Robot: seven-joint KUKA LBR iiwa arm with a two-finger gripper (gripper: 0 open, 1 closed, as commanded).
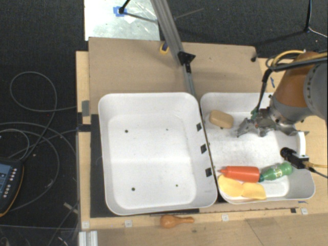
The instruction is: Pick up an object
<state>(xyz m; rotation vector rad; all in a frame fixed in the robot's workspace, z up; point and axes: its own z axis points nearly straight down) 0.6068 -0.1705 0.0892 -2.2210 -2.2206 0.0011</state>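
The end effector point(251, 127) hangs low over the right bin point(307, 188), in its upper half, reaching in from the arm point(297, 94) at that bin's right rim. Nearest to it lies the tan block point(221, 119), just beside it toward the left bin point(148, 152), near the right bin's upper left corner. The block's long axis runs roughly along that bin's top wall, so it points more or less at the end effector. A short sideways shift toward the divider looks like all the next move needs.

The other candidates sit along the right bin's near wall, well apart from the end effector: an orange carrot point(241, 173) lying crosswise, its green top point(275, 171) toward the right rim, and a yellow piece point(241, 189) just below the carrot.

How far apart the fingers stand I cannot tell; the grey tip is too small and blurred. Nothing is visibly held, and the tip seems clear of the block.
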